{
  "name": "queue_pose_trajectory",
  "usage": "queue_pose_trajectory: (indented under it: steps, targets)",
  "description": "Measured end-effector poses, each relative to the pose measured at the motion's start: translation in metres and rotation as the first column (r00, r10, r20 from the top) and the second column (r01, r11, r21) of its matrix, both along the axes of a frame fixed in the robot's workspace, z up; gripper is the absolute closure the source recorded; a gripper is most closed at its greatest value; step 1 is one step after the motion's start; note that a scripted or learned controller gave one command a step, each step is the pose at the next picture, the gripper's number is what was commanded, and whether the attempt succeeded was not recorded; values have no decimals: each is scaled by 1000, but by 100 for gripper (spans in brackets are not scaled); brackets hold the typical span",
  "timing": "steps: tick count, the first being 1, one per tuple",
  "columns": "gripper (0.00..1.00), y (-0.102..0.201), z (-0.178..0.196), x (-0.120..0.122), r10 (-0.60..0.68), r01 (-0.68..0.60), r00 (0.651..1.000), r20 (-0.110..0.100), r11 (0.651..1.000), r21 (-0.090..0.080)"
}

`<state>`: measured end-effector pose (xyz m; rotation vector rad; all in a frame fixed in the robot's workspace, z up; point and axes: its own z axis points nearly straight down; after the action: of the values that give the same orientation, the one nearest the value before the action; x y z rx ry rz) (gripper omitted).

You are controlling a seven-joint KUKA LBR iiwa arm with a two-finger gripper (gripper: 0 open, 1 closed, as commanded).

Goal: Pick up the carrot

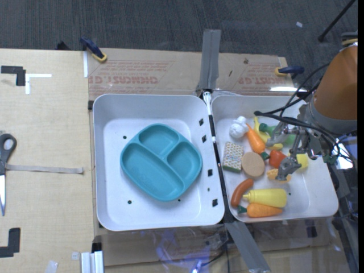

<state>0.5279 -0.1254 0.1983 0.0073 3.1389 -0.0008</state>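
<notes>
Two orange carrot-shaped toys lie in the right bin [318, 206]. One carrot [255, 141] lies slanted near the bin's middle, beside a white garlic-like piece [238, 129]. The other carrot [265, 210] rests along the front wall, under a yellow corn-like piece [269, 197]. My gripper [289, 159] hangs low over the right half of this bin, above a cluster of small red, yellow and orange pieces [277, 158]. It sits to the right of the slanted carrot and behind the front one. Neither carrot is in its grasp.
The left bin [108, 169] holds a blue divided plate [161, 161]. The right bin also holds a round tan piece [253, 164], a checkered cracker-like piece [232, 156] and a red sausage [242, 191]. Scissors [4, 152] lie on the bench at far left.
</notes>
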Motion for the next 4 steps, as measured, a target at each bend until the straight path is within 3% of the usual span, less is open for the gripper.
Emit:
queue_pose_trajectory:
  steps: [1, 2, 3, 4]
  targets:
    - [0, 21, -105, 4, -108, 108, 994, 3, 994, 0]
    - [0, 15, -106, 48, -410, 410, 912, 1, 912, 1]
    - [100, 15, -96, 49, -408, 408, 913, 5, 913, 1]
    - [100, 68, -6, 86, -496, 496, 868, 1, 868, 1]
